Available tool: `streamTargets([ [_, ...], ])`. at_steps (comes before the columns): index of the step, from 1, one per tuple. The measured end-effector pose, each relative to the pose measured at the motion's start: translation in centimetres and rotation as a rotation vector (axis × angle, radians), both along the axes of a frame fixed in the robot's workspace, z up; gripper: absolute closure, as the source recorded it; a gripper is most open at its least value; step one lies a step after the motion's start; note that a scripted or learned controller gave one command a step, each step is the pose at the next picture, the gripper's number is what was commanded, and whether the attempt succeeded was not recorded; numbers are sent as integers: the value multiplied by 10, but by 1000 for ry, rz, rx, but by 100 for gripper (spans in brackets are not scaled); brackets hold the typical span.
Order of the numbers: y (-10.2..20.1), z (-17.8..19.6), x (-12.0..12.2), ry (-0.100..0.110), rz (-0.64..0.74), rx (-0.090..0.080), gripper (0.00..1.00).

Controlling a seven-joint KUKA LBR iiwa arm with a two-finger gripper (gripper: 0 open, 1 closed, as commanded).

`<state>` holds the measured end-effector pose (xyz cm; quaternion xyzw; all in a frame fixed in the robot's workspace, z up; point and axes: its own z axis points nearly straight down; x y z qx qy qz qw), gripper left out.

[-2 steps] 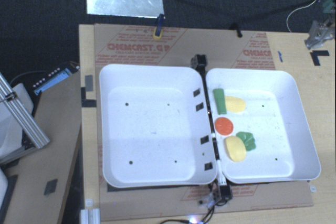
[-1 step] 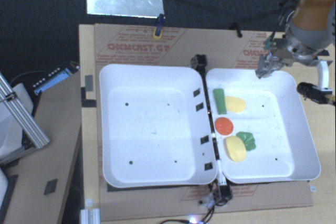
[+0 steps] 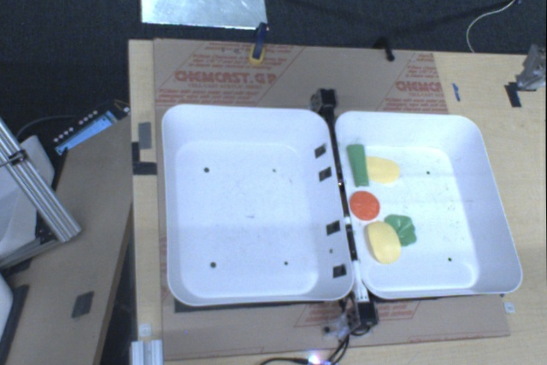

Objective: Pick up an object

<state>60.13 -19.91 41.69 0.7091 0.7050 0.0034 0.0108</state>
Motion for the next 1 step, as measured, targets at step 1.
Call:
streamTargets([
  [1,56,-101,19,25,14,13,100],
])
